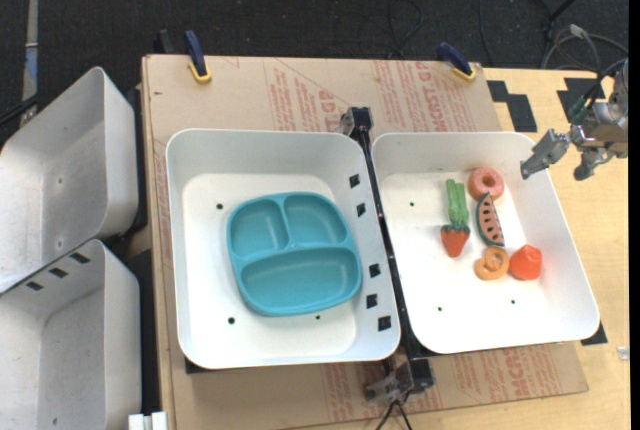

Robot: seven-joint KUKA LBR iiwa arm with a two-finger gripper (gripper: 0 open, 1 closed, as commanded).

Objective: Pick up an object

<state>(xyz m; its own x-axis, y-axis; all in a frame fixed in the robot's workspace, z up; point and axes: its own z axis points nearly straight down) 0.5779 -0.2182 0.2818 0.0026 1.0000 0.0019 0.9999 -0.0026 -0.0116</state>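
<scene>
The gripper (562,158) sits at the right edge of the frame, over the upper right corner of the right bin (420,318). One grey finger (541,155) angles down toward the bin's rim and another pokes out a little lower right, with a clear gap between them and nothing in it, so the hand is spread and carrying nothing.

The things to pick from are bunched in the right half of that bin, in the middle right of the frame: a pink ring (487,182) highest up, a watermelon slice (489,220) just below it, a green-stemmed strawberry (456,224) to their left, an orange ring (490,264) lower down and a red-orange piece (525,262) just beside that ring. The left bin (190,318) holds only a teal divided tray (294,252), which looks too broad for those fingers.

My guess is the step in hand is the approach, with no target committed yet. The pink ring is the nearest to the gripper and has open floor above and to its right. The watermelon slice sits close below it, so I would turn the fingers to close across the ring from left and right, not top and bottom. The red-orange piece is another fair choice, standing free on its right side, though the orange ring crowds its left. Come straight down, centred, and close only once the fingertips are below the object's widest part
</scene>
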